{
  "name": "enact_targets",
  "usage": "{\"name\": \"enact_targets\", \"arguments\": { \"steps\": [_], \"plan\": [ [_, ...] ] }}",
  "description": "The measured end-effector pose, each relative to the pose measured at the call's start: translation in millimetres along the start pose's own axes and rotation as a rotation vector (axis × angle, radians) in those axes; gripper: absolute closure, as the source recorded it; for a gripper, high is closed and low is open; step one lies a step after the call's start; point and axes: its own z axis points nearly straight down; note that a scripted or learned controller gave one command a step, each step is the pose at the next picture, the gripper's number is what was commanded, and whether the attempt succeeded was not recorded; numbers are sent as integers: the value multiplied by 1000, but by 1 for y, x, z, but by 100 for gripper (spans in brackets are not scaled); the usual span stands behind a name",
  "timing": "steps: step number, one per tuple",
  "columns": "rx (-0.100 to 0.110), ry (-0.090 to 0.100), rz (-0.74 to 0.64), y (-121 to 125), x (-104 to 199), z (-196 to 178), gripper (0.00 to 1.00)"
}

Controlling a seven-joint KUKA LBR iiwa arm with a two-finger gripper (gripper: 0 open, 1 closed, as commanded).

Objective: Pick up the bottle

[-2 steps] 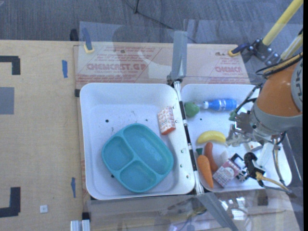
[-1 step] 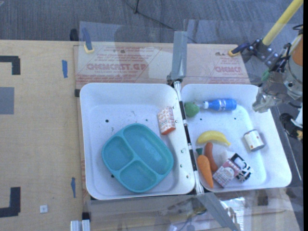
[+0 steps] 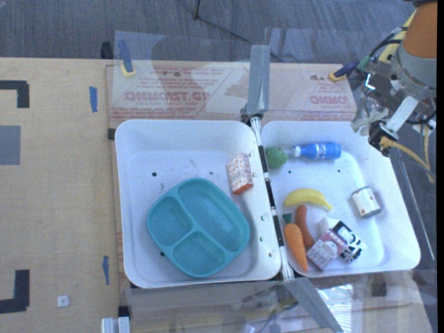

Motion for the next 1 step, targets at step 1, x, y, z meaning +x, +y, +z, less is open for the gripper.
{"name": "enact_targets", "arguments": {
  "steps": [1],
  "plan": [
    [2,0,34,28,-66,12,100]
  ]
}}
